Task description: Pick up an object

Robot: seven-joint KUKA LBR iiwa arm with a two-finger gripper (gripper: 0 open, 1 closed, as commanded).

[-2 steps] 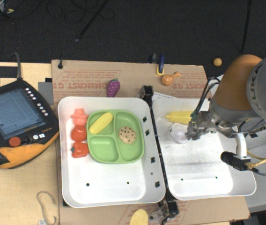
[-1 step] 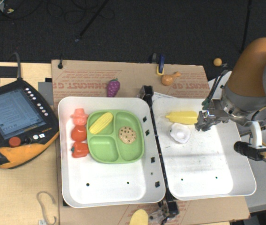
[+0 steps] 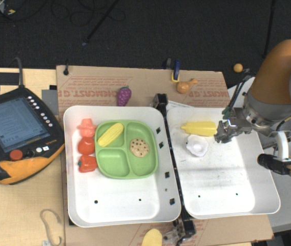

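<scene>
In the right bin point(image 3: 237, 199) a yellow block-shaped toy point(image 3: 199, 128) lies near the far edge, with a small white cup-like piece point(image 3: 197, 146) just in front of it. My gripper point(image 3: 224, 132) hangs low at the yellow toy's right end, touching or nearly touching it. The left bin point(image 3: 115, 204) holds a green divided plate point(image 3: 116, 163) carrying a yellow corn cob point(image 3: 109, 134) and a cookie point(image 3: 139, 147). Red and pink toy pieces point(image 3: 86, 145) lie along the plate's left side.
A purple grape toy point(image 3: 124, 95) and an orange pear-like toy point(image 3: 185, 85) lie on the cardboard behind the bins. A teach pendant point(image 3: 17, 129) sits at the left. A yellow object point(image 3: 152, 237) rests at the front edge. The front half of the right bin is bare.
</scene>
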